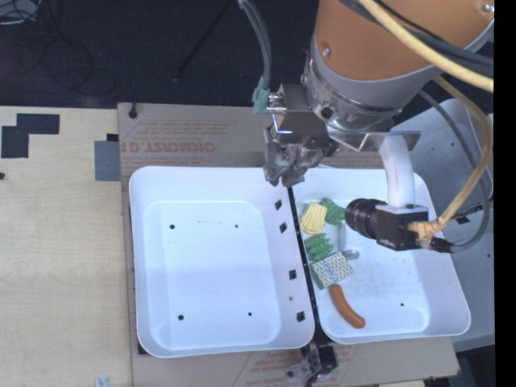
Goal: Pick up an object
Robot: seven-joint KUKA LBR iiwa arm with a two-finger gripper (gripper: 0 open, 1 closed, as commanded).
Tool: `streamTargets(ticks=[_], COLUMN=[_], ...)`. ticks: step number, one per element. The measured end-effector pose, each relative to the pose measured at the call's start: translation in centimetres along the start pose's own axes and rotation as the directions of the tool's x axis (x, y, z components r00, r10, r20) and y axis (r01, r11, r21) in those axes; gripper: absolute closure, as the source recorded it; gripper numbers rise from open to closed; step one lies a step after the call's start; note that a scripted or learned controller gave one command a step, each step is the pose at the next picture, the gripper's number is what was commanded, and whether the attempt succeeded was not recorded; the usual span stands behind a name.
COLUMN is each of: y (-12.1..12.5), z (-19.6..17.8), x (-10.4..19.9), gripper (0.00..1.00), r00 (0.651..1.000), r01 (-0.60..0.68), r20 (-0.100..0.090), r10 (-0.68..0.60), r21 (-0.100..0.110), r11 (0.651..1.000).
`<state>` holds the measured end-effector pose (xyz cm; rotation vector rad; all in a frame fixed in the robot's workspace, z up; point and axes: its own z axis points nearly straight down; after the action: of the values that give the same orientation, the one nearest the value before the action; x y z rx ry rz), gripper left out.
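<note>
Tool (286, 172) hangs above the bins' far rim, grip state unclear, arm (387, 39) reaching from right.

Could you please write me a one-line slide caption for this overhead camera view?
KUKA arm's end effector poised at the far rim between two white bins, right bin holding a toy hot dog, corn and green pieces.

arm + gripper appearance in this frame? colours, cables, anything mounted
Arm: broad orange band over a grey metal wrist flange. Yellow and grey cables loop alongside. Gripper: small, dark grey metal. A black cylindrical camera-like unit hangs on a white bracket.
</note>
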<state>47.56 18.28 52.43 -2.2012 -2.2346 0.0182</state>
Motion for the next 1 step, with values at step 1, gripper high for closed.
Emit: streamTargets(ticks=[1], y=[0.0], z=[-0.9], x=[0.07], gripper=[1.0], r00=[1.0], r01=[0.007], r20=[0.001], r10=[-0.007], r21=[0.004], r11=[1.0])
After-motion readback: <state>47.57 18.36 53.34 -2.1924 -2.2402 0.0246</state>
